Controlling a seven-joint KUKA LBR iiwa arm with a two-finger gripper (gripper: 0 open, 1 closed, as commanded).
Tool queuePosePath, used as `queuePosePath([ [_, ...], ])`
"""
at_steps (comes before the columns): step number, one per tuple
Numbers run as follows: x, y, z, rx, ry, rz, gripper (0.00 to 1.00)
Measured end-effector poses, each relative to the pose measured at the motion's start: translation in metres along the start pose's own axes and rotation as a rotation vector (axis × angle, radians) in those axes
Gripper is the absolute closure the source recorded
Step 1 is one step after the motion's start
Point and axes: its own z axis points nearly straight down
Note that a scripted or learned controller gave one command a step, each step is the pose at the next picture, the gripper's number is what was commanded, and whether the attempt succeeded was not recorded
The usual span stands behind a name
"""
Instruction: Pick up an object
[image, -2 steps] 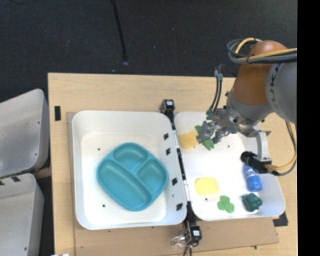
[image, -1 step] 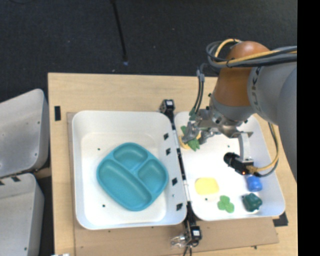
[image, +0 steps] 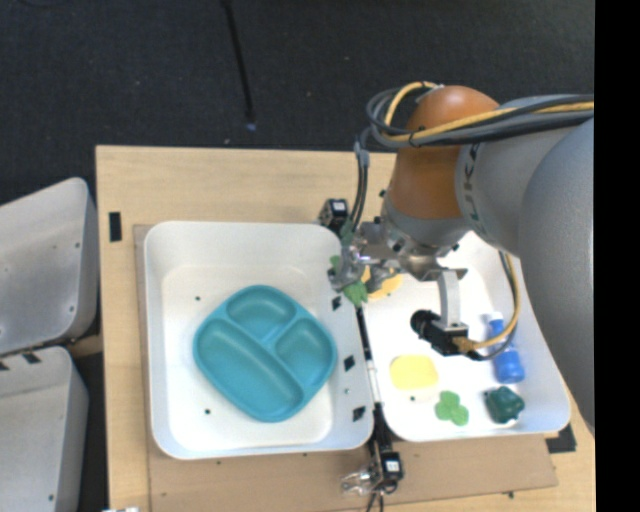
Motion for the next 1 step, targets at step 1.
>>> queuePosePath([
  [1,0.0471,-0.0045,0.0016,0.002,0.000,0.002,1.00],
])
